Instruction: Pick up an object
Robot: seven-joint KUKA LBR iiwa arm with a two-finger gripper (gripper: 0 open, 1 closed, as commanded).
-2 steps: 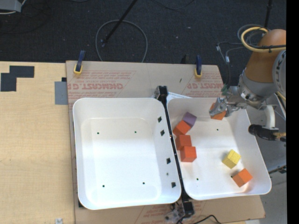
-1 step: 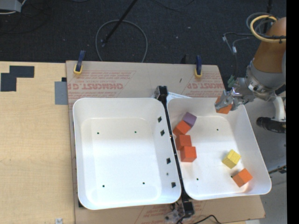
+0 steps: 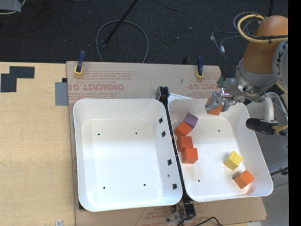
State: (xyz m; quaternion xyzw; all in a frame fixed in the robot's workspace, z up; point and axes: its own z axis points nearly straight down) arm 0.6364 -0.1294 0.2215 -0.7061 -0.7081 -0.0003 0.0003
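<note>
Above right bin's [image 3: 263,166] far edge, orange block [image 3: 215,110] between jaws [image 3: 217,102]

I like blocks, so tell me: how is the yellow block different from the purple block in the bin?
The yellow block sits on the right side of the right bin, while the purple block sits near the bin's left wall. The yellow block stands apart from the others; the purple block touches an orange block. Their colours differ too. Both are small cubes of similar size, tilted askew, resting in the same bin.
</note>
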